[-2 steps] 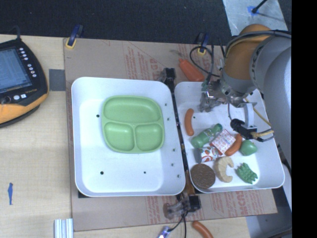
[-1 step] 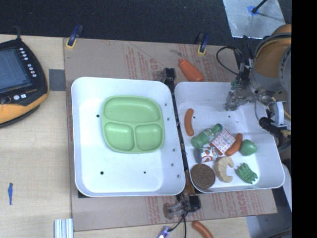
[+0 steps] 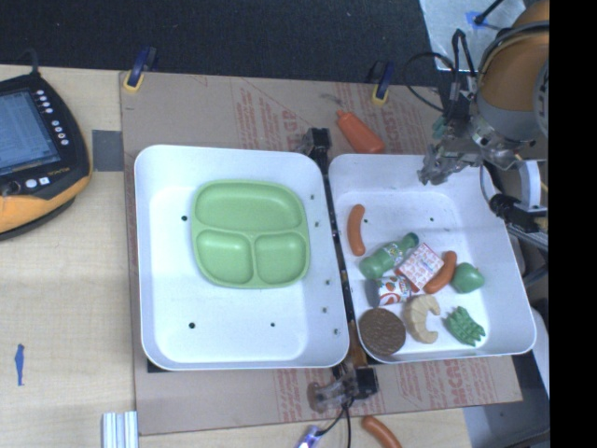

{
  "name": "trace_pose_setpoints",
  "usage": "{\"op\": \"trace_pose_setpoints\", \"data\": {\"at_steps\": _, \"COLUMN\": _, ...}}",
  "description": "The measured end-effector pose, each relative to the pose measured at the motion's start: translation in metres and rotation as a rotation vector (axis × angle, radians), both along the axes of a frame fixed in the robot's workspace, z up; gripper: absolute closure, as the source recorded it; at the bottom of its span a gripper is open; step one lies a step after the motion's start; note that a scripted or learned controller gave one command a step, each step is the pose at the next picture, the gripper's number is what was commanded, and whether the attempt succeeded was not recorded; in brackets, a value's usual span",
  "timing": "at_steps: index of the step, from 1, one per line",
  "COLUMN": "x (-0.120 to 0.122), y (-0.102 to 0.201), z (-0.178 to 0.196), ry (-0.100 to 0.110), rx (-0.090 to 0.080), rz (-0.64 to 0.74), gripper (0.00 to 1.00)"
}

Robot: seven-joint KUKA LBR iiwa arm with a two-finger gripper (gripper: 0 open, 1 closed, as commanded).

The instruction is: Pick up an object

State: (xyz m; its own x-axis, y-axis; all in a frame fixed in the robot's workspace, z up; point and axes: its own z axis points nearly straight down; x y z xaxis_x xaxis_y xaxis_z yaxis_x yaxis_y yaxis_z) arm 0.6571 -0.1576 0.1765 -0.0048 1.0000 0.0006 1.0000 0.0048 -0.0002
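The right bin (image 3: 466, 199) holds several toy foods. An orange sausage (image 3: 356, 229) lies near its left wall. A green bottle (image 3: 385, 256), a red-and-white packet (image 3: 420, 266), another orange sausage (image 3: 441, 273) and a green pepper (image 3: 466, 277) sit mid-bin. A brown round cookie (image 3: 382, 331), a tan croissant (image 3: 423, 318) and a green leafy piece (image 3: 465, 326) lie at the front. My gripper (image 3: 437, 170) hangs over the bin's far right corner, apart from all of them, with nothing seen between its fingers.
The left bin (image 3: 168, 334) carries a green divided plate (image 3: 251, 232). An orange carrot (image 3: 359, 133) lies on the cardboard behind the bins, another orange piece (image 3: 382, 430) in front. A teach pendant (image 3: 33, 152) rests at far left.
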Motion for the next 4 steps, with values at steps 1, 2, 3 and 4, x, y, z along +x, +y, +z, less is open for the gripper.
{"op": "trace_pose_setpoints", "data": {"at_steps": 1, "x": -0.002, "y": 0.043, "z": -0.086, "ry": 0.006, "rx": 0.0, "rz": 0.0, "gripper": 0.0}}
{"op": "trace_pose_setpoints", "data": {"at_steps": 2, "x": -0.024, "y": -0.014, "z": -0.085, "ry": 0.004, "rx": 0.0, "rz": -0.003, "gripper": 0.0}}
{"op": "trace_pose_setpoints", "data": {"at_steps": 3, "x": -0.025, "y": 0.026, "z": 0.066, "ry": -0.002, "rx": -0.002, "rz": 0.0, "gripper": 0.0}}
{"op": "trace_pose_setpoints", "data": {"at_steps": 4, "x": -0.081, "y": 0.032, "z": -0.065, "ry": 0.003, "rx": -0.002, "rz": 0.0, "gripper": 0.0}}
